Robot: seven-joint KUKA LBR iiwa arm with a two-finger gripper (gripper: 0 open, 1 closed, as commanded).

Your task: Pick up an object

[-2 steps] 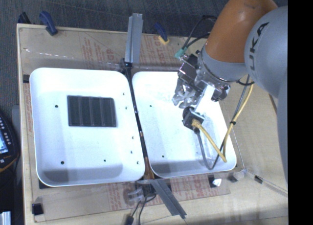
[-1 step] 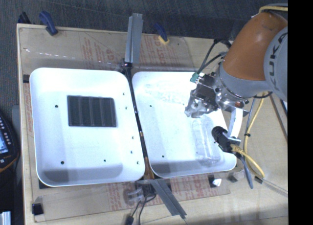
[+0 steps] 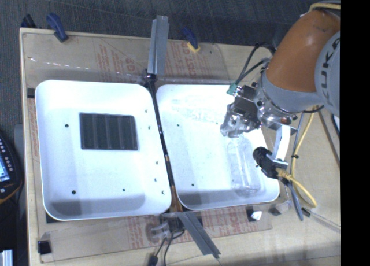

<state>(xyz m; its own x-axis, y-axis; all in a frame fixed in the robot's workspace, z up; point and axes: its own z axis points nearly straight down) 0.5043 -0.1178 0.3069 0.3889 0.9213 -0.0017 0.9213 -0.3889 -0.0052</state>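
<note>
My pincer (image 3: 234, 125) hangs over the right bin (image 3: 191, 143), its grip impossible to make out, just above a clear plastic bottle (image 3: 243, 169) lying by that bin's right wall.

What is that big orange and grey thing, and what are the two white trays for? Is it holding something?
That is a robot arm, a machine that reaches and grabs. The picture is taken by one camera fixed above a bench, looking down at a slant, and the arm comes in from the right. At its end is a pincer for picking things up. The two white trays are shallow bins. The left bin has a dark ribbed rectangle lying flat in it. The right bin has a see-through bottle-like thing lying near its right side, just below the pincer. It is hard to see because it is clear. I cannot tell whether the pincer is gripping anything.
</note>
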